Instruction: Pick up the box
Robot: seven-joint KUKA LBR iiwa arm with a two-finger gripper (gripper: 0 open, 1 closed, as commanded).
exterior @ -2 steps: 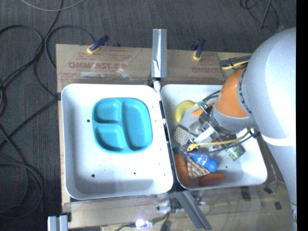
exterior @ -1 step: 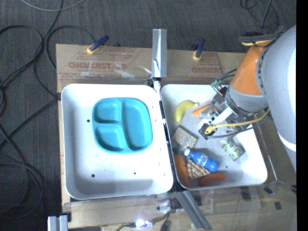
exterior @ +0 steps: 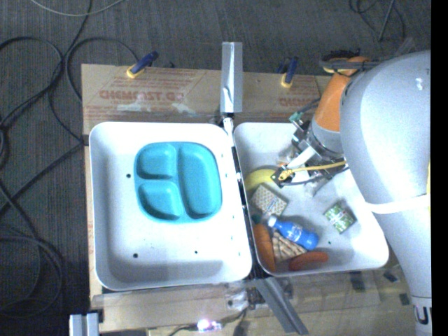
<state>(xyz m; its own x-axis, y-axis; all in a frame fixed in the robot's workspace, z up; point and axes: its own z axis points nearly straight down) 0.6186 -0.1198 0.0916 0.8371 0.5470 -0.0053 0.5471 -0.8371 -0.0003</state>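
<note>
A: Where's the box (exterior: 269, 200)?

B: Right bin (exterior: 364, 254), lying flat just beside the yellow fruit (exterior: 257, 178), blue bottle (exterior: 294, 232) below it.

A: And the tool (exterior: 294, 170)?

B: Just above it; grip unclear. I'd descend square across the box's narrow sides, avoiding the fruit.

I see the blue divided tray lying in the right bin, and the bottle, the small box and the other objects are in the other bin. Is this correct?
Not quite. The camera view shows the blue divided tray in the left bin, not the right one. The rest stands: the bottle, the small box and the other objects lie in the other bin, the right bin, where the gripper reaches in.
</note>
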